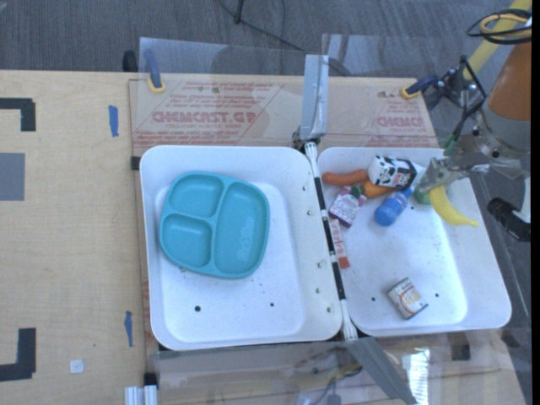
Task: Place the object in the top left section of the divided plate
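- The blue divided plate [214,224] lies in the left bin [287,310], with nothing on it.
- The gripper [440,178] hangs over the right bin [472,298], far right of the plate; I cannot tell its state.
- A yellow banana [453,210] lies just below the gripper.
- A carrot [345,177], blue bottle [390,209] and small box [407,297] lie in the right bin too.

A single fixed camera looks down on the bench [59,226] from above at a slant, set far enough back to take in both white bins. The left bin [228,310] fills the frame's centre, the right bin [456,294] sits toward the right edge. Grey floor [101,15] runs along the top. The arm [506,99] enters at upper right.
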Tool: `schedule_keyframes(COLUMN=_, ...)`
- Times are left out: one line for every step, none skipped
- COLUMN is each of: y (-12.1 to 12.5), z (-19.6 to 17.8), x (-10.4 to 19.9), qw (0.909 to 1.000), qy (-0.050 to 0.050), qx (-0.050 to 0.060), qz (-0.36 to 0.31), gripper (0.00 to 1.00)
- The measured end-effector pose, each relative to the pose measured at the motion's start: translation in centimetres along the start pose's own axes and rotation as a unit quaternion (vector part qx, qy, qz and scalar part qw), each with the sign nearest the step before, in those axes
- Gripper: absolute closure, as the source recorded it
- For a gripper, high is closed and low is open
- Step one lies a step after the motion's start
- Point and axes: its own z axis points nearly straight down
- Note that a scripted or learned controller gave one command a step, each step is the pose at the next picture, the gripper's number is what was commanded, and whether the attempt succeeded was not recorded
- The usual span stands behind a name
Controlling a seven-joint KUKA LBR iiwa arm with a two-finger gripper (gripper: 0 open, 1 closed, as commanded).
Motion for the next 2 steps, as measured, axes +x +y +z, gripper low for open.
schedule_keyframes(y=6.4, z=-2.6, x=7.9, qw=0.9984, qy=0.000, qx=-0.003, qz=-0.056, gripper=1.00)
schedule_keyframes(y=6.2, z=3.1, x=7.9, qw=0.9914, qy=0.001, qx=0.000, qz=-0.131, gripper=1.00)
